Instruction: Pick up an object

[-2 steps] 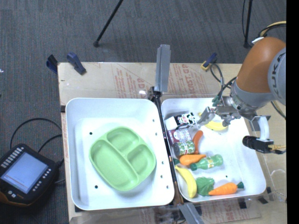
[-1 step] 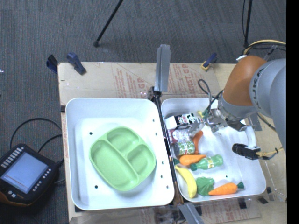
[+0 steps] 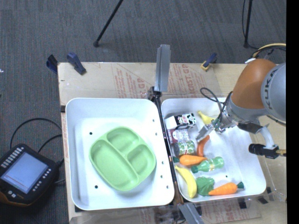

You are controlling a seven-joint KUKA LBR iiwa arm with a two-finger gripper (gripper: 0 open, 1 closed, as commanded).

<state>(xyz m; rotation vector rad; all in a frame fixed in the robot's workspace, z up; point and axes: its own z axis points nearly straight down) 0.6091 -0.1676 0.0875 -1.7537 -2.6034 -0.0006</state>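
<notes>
Tool [image 3: 205, 133] low in the right bin [image 3: 250, 164], right of frame centre; finger state cannot tell. Near edge: carrot [image 3: 224, 188], broccoli [image 3: 204, 185], banana [image 3: 187, 181]. Mid-bin: green bottle [image 3: 209, 164], second carrot [image 3: 191, 160], small can [image 3: 186, 147]. Farther back: milk carton [image 3: 185, 120]. Left bin [image 3: 77, 125] holds a green divided plate [image 3: 122, 158]. Worktop [image 3: 135, 78] behind.

bench [image 3: 117, 78] | cardboard-topped | carries: left bin [image 3: 74, 125], right bin [image 3: 247, 148], side by side
</notes>
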